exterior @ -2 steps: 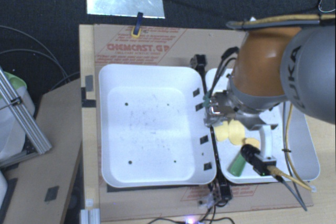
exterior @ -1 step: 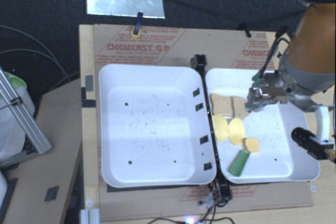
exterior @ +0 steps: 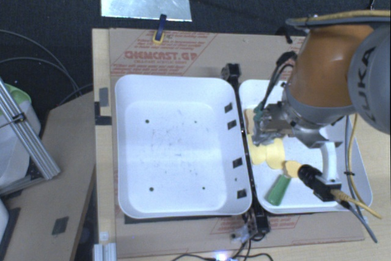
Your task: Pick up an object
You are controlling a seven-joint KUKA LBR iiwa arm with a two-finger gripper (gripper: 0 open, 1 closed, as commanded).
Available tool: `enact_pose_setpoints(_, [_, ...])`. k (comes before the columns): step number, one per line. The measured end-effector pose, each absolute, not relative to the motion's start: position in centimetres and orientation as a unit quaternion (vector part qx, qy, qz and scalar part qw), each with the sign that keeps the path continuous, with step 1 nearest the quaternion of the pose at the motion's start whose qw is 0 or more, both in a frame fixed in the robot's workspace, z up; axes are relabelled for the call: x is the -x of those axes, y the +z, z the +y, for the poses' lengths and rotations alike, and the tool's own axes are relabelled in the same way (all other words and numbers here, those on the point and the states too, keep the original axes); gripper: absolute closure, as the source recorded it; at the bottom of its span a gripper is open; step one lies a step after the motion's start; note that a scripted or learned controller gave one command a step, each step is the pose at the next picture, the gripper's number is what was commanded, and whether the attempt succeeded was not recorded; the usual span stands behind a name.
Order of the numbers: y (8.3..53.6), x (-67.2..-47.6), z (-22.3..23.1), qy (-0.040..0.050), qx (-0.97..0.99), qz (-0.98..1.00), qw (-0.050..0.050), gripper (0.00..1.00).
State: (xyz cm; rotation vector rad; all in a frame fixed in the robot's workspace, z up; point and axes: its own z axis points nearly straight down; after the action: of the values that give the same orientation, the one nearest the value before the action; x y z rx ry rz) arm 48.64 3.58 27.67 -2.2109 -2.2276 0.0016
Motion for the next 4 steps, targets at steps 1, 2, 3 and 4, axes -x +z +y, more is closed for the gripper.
enact_pose_setpoints(1, [38.7,-48.8,4.9,-0.0057,0.705,-0.71,-0.004,1.0])
enact_pose_setpoints(2, [34.6,-48.7,7.4,-0.0005,0.705,-0.709,0.0,1.0])
enact_pose_setpoints(3, [39.4,-48.7,2.4,-0.0026,0.708,-0.706,-0.003,1.0])
enact_pose_setpoints(4, [28.7,-48.6,6.8,0.0028,0.705,-0.709,0.003,1.0])
